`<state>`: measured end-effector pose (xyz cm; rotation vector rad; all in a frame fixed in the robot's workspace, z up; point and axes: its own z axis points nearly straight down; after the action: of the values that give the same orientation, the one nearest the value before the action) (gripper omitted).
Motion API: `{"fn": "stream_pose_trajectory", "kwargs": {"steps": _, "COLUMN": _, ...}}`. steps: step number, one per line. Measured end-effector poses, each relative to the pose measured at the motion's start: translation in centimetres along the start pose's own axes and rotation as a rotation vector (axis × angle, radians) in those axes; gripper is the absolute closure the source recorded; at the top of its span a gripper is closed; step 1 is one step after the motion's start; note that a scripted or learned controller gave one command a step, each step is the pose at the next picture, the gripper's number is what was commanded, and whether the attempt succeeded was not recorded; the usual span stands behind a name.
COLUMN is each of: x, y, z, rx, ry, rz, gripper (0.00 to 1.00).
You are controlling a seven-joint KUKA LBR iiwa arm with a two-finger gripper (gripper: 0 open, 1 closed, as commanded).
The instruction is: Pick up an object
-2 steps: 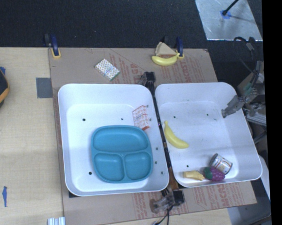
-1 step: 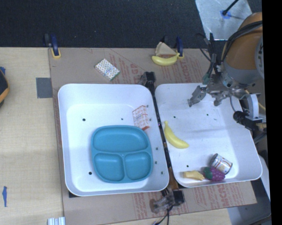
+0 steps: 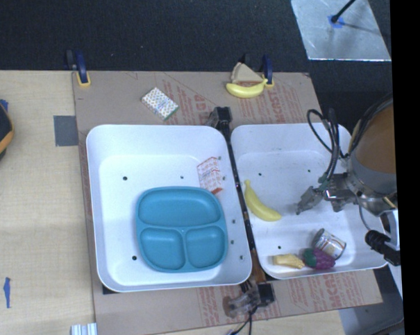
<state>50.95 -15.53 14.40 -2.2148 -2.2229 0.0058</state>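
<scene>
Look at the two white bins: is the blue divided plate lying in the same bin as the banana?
No, the blue divided plate lies in the left bin, while the banana lies in the right bin.

Two bins (image 3: 100,203); two bananas (image 3: 260,208); one tray (image 3: 181,227).

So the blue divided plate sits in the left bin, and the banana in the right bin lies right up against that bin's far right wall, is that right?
Not quite. The blue divided plate is in the left bin, but the banana in the right bin lies near that bin's left wall, beside the divide between the two bins. The camera view shows this.
</scene>
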Motion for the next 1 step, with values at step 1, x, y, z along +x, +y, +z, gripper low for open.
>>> {"fn": "stream_pose_trajectory", "kwargs": {"steps": 1, "x": 5.38, "y": 11.75, "z": 1.65, "rx": -0.003, "ry": 0.000, "rz": -0.001, "gripper": 0.00}}
